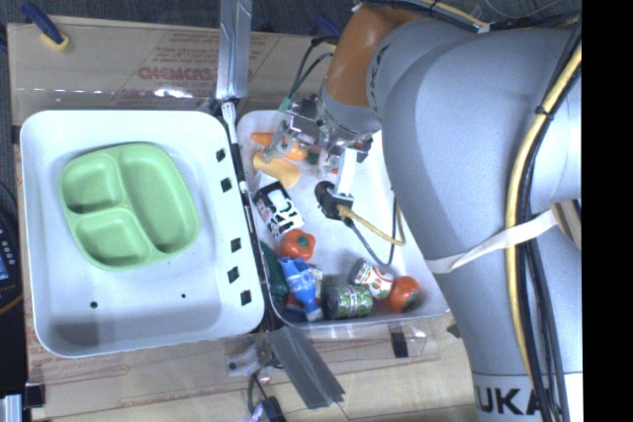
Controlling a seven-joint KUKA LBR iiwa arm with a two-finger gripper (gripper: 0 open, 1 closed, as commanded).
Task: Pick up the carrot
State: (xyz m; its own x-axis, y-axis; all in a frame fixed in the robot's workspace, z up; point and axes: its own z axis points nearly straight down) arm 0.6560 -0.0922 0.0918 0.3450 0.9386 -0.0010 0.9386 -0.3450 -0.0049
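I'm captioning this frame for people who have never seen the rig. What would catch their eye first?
The bulky grey arm with its orange band dominates the right side, reaching down into the right white bin. Its gripper sits at the far end of a clutter of small colourful items. In the left white bin lies a pale green three-compartment plastic tray.

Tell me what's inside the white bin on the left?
A green plate with three sections lies in the left bin. Nothing sits on the plate that I can see. The toys, including orange ones near the gripper, are in the right bin, partly hidden by the arm.
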